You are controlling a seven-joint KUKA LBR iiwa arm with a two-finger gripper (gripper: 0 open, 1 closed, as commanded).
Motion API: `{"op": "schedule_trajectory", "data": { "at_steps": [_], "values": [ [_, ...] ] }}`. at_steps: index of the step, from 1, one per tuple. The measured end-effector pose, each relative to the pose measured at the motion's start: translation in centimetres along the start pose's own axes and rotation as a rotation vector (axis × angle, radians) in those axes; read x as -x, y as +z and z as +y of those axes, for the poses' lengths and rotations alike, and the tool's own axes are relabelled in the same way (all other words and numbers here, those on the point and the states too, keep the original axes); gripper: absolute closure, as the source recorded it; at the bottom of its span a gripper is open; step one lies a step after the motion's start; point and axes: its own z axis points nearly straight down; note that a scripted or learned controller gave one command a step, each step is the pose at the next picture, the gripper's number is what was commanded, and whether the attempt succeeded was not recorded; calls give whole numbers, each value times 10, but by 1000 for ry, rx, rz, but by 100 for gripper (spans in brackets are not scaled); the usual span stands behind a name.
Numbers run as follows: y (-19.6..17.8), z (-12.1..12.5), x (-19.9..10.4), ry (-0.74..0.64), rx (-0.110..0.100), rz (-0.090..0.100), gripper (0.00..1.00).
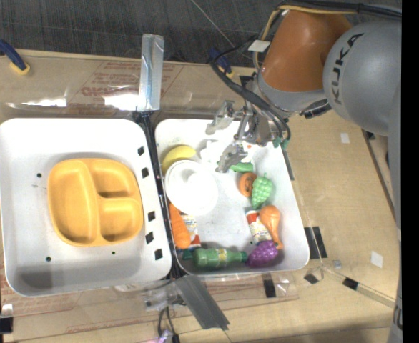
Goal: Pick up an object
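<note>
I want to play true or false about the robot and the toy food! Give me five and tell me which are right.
1. The yellow tray lies in the left bin. True.
2. The purple grapes are in the left bin. False: they lie in the right bin, near its front right corner.
3. The gripper hangs over the right bin. True.
4. The white cup sits on the yellow tray. False: it is in the right bin, beside the toy food.
5. The green bottle stands upright. False: it lies on its side along the bin's front edge.
</note>
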Motion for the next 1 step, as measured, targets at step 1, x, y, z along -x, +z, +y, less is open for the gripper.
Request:
{"op": "schedule_trajectory", "data": {
  "at_steps": [1],
  "values": [
    [83,-28,-31,-189,2,3,0]
  ]
}}
